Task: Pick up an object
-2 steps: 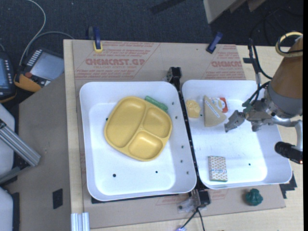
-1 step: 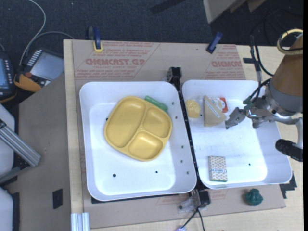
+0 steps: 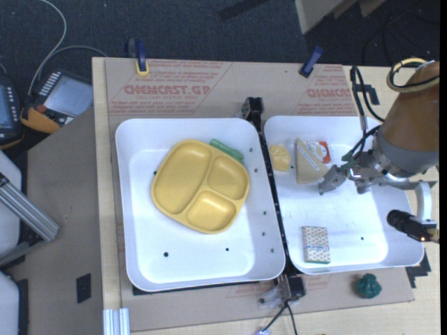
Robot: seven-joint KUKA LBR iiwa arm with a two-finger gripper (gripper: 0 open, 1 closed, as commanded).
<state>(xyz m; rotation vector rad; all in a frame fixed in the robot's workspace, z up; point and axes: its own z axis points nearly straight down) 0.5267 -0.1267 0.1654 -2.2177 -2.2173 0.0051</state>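
Crowding hand (image 3: 335, 180): wedge packet (image 3: 311, 160), yellow lump (image 3: 281, 157)

Right bin's (image 3: 398, 257) middle lies open — carton (image 3: 311, 160) and box (image 3: 316, 244) flank it.

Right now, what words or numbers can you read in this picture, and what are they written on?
"CHEMCAST GP" in red letters, on the brown board under the bins, behind the left bin.
The same red print, cut off partway, on the board behind the right bin.
Smaller red lines below each: too blurred to read.
Small box in the right bin: print too small to read.
Wedge-shaped packet in the right bin: red and white label, unreadable.
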